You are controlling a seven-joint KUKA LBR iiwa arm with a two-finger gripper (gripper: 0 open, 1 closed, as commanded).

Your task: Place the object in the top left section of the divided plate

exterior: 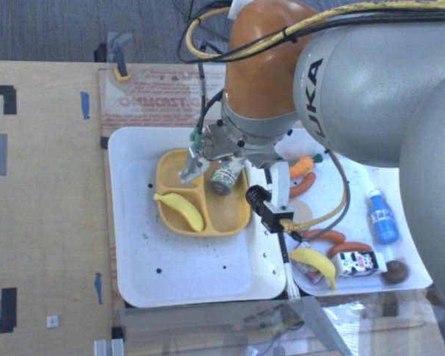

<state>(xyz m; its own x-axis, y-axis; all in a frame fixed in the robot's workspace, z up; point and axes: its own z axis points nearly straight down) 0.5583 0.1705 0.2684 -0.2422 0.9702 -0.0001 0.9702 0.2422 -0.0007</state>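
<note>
A yellow divided plate [172,170] lies in the left bin [185,273]. In its lower left section rests a yellow banana [182,210]. A small can with a green and white label [224,178] lies tilted in the plate's upper middle, near the divider. My gripper [212,171] hangs right over the plate, open. One grey finger [191,169] stands left of the can with a gap between them. The wrist hides the other finger and the plate's top edge.
The right bin [411,273] holds a carrot [302,166], red sausages [328,236], a blue bottle [382,217], a second banana [316,265], a small carton [354,262] and a brown lump [394,271]. A black cable fitting [263,205] hangs beside the plate's right rim.
</note>
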